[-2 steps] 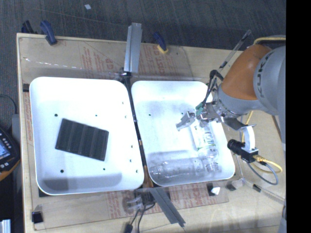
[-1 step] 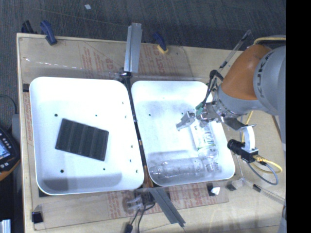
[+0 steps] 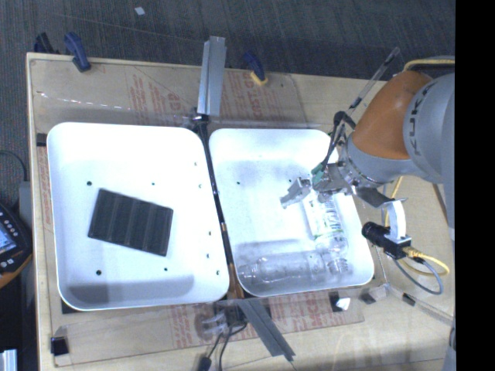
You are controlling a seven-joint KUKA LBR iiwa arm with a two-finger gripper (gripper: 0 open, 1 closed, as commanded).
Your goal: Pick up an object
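Clear crumpled plastic bottle (image 3: pixel 290 269) lies along the near wall of the right white bin (image 3: pixel 251 168), touching a green-labelled clear bottle (image 3: pixel 326 224), and the tool (image 3: pixel 297 192) hangs low beside them, probably lining up a grab, though whether it is clenched or released cannot be told.

Grey, orange-banded arm (image 3: pixel 414 134) in from the right, end effector (image 3: pixel 297 191) at its far left tip

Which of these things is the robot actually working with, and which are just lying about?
For the job: gripper; clear bottle; clear green-printed packet; black ridged mat; left bin; right bin.
Just lying about: blue clamps; handheld screen at the bench's left edge.
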